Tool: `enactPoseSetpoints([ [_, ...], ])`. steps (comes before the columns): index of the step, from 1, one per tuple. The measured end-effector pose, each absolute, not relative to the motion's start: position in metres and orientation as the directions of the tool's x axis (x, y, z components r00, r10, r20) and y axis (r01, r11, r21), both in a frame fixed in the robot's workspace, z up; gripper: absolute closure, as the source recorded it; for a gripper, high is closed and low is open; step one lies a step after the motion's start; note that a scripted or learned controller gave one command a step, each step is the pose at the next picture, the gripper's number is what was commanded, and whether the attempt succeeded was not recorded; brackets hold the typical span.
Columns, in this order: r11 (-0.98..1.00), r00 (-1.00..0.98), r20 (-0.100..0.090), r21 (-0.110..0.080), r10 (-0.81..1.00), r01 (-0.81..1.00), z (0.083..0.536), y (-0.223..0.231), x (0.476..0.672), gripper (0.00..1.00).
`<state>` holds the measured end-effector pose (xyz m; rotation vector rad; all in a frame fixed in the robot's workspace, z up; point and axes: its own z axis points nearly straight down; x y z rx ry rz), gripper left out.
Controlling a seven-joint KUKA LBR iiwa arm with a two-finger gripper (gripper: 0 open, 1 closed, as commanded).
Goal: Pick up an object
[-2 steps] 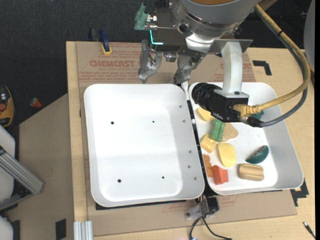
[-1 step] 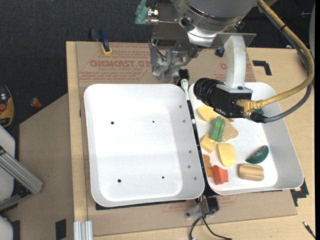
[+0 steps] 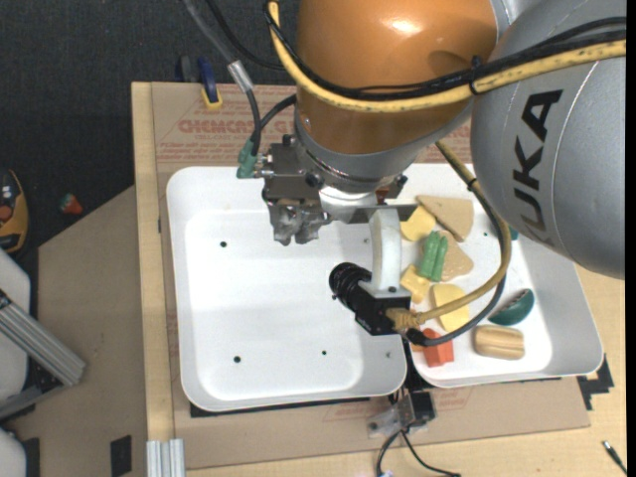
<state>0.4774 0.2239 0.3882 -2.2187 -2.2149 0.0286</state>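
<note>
Camera view: the left bin [image 3: 199, 296] is the landmark here. It is a shallow white tray on a sheet of brown cardboard [image 3: 159, 266] that covers the tabletop. Its floor shows a few small dark dots.

The grey arm [image 3: 556, 117], with its orange band [image 3: 388, 38], comes in from beyond the left bin's right rim and hangs over the bin's far half. Below the wrist, the end effector [image 3: 296, 225] sits above the far middle of the left bin's floor. The wrist hides much of it, so I cannot tell whether it is released or clenched, and nothing can be seen gripped in it. A black cable fitting [image 3: 360, 301] and a yellow cable [image 3: 467, 301] hang over the left bin's right rim.

The things to pick all lie just past that right rim, in the right bin [image 3: 571, 351]:
- A green piece [image 3: 433, 256] lies closest to the rim, among flat yellow pieces [image 3: 449, 298].
- A tan wedge [image 3: 449, 217] lies at the far end.
- A red block [image 3: 438, 350] sits by the near corner that the two bins share.
- A tan block [image 3: 498, 342] lies farther from the left bin.
- A teal piece [image 3: 515, 309] lies farther off again, with the yellow cable crossing beside it.

Behind the left bin's far edge, a blue and yellow clamp [image 3: 209, 82] grips the cardboard.
</note>
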Motion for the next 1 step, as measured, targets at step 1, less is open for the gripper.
enactPoseSetpoints([
  [1,0.002,-0.002,0.008,0.016,1.0,1.0,0.5312,0.2244,0.4794,1.0],
])
